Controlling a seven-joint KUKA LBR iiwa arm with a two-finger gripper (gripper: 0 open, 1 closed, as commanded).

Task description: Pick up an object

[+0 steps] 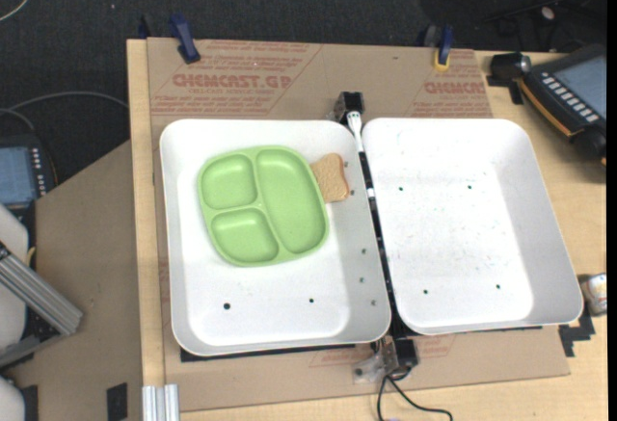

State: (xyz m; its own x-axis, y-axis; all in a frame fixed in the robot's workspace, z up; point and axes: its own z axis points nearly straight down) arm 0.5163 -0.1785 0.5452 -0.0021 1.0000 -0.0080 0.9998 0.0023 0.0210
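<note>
- Surveying the bench: two shallow white bins sit side by side on a brown board; the left bin [193, 308] holds both candidate things, and the right bin [463, 226] carries faint dark specks on its floor.
- Green plate [262, 205]: a three-compartment tray lying flat in the upper half of the left bin. Judged light, rigid and smooth plastic; likely slippery, and too broad to span. The raised rim looks to be the sole workable hold, best at the lower right edge where bare bin floor leaves clearance.
- Tan slab [332, 177]: a small, flat, cracker-like piece, touching the plate's upper right edge and near the bin's right wall. Judged light and possibly brittle. Take across its short sides; its thinness risks fingers scraping the floor.
- Gripper: I cannot tell its state from this frame.
- Surface: bin floor smooth and glossy; things may slide when nudged.
- Room: blue clamp [184, 39] and yellow clamp [443, 48] along the board's top edge; dark carpet beyond; cables at frame bottom centre.
</note>
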